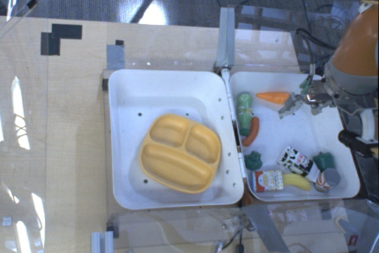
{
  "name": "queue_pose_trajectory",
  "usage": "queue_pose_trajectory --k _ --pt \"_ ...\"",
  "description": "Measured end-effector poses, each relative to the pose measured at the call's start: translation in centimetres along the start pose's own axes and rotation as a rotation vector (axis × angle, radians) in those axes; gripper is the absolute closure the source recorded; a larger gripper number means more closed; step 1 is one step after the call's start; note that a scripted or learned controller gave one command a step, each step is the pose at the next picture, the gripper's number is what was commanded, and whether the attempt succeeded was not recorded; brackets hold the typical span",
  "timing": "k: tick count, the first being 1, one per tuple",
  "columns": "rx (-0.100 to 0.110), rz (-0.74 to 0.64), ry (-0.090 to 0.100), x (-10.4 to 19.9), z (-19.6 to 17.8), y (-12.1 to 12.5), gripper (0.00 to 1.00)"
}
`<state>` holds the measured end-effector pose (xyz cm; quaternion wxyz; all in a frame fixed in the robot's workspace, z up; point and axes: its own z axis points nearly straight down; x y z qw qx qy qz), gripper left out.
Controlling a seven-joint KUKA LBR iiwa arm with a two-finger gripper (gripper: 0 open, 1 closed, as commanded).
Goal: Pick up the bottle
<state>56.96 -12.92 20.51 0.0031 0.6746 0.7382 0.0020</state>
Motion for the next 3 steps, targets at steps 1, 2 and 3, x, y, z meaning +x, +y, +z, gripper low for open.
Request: queue_pose_trajectory --k 1,2,3 --pt "0.003 0.101 0.001 3.5 8.5 5.7 0.0" --pt "-0.017 -0.035 -0.01 2.5 10.6 10.8 0.0" --pt "-0.023 -0.032 -0.01 3.1 10.6 11.0 0.0"
